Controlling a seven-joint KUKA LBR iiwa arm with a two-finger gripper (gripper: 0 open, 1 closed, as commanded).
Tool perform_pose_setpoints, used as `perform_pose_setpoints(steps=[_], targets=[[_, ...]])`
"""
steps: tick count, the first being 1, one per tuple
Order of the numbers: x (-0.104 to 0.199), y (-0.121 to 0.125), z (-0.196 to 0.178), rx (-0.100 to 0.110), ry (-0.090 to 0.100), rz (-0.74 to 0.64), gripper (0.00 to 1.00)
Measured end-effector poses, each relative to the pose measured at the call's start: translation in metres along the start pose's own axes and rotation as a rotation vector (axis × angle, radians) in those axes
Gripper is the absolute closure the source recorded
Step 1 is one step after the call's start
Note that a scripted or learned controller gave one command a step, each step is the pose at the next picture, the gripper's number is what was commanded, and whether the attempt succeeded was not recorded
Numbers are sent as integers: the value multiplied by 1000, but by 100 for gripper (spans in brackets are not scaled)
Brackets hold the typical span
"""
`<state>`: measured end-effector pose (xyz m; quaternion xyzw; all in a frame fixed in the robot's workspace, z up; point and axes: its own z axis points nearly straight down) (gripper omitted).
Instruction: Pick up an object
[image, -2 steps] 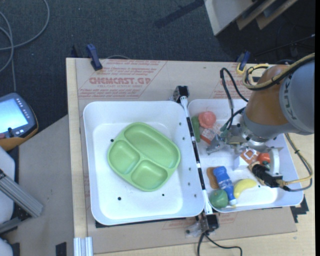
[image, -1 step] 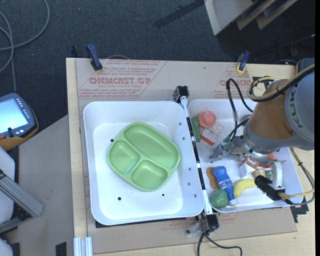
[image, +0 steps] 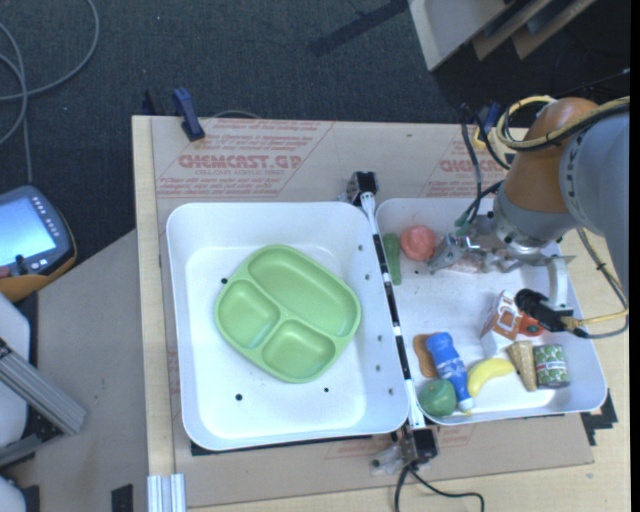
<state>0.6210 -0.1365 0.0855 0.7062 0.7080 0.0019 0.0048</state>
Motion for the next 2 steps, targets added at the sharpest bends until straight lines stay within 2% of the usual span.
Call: perform_pose_setpoints(steps=[1, 2], targets=[[34, 48, -2, 1, -15, 2, 0], [-24, 45, 1, 6, 1, 7, 0]])
